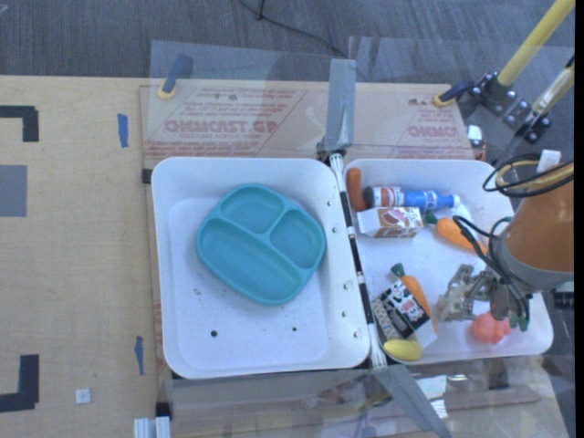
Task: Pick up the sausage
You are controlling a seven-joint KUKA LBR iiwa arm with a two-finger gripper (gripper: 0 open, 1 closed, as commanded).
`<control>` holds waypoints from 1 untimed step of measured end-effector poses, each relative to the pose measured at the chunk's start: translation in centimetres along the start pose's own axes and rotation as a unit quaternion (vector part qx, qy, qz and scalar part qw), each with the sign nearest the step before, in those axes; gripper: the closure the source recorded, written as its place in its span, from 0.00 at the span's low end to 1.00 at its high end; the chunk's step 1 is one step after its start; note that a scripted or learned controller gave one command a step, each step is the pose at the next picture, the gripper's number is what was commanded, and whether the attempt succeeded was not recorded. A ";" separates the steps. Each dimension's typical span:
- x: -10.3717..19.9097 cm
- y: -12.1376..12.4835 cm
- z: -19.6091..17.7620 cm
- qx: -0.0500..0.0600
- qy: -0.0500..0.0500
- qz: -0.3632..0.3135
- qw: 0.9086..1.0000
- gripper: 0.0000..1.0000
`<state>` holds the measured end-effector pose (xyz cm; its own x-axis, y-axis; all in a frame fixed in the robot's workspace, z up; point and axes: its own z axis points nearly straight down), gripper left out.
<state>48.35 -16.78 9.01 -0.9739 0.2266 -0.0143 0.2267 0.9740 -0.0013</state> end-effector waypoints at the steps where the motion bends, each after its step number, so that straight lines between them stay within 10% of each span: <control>1: 1.3 5.7 -0.1 0.001 -0.001 0.158 0.987 1.00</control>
